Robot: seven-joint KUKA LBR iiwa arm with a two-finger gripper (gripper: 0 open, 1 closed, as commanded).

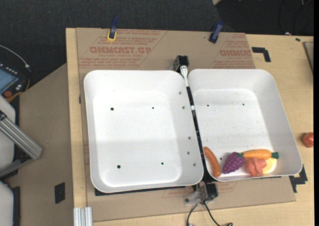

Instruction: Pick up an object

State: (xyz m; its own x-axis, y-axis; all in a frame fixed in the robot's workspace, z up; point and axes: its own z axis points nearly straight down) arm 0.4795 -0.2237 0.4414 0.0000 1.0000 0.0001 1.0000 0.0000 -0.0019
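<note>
right bin (234, 83) near edge: sausage (212, 162), grapes (233, 163), carrot (259, 154), pink toy (254, 166) clustered | left bin (99, 120) beside | red thing (308, 140) on desk (149, 46)

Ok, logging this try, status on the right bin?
Purple toy grapes, orange toy carrot, sausage-like orange toy clustered at right white bin's near edge. Nothing over them.

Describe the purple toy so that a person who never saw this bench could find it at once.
Look at the right bin, then at its near edge, where a few toy foods lie in a row. The grapes lie second from the left, between an orange sausage and a carrot. They are the only purple, bumpy piece.
</note>
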